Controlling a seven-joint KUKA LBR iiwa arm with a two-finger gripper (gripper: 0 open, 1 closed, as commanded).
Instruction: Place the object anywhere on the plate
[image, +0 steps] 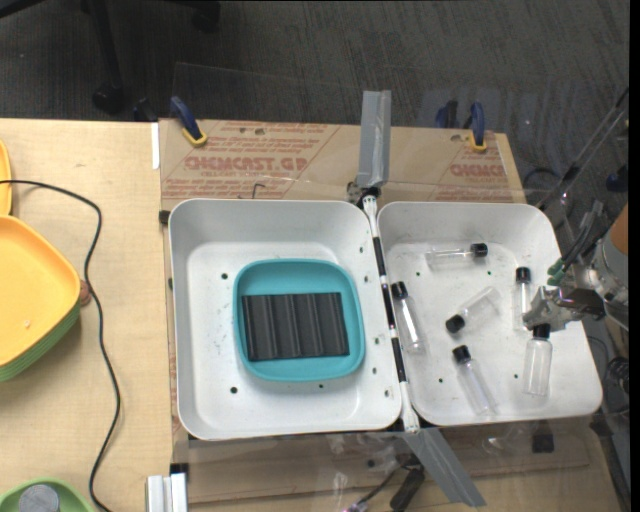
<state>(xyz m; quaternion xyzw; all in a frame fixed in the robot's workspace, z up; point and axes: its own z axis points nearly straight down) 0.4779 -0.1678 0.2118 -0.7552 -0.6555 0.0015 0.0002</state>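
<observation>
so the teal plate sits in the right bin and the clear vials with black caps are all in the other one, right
Not quite. The camera view shows the teal plate in the left bin, not the right. The clear vials with black caps are indeed all in the other one, the right bin, where the end effector sits near that bin's right edge.

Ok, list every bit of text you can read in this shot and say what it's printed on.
"CHEMCAST GP": red print on the brown sheet behind the left bin; last letters unsure.
Same red print, partly cut off, at its right end behind the right bin: not fully readable.
Smaller red lines under both: too blurred.
</observation>
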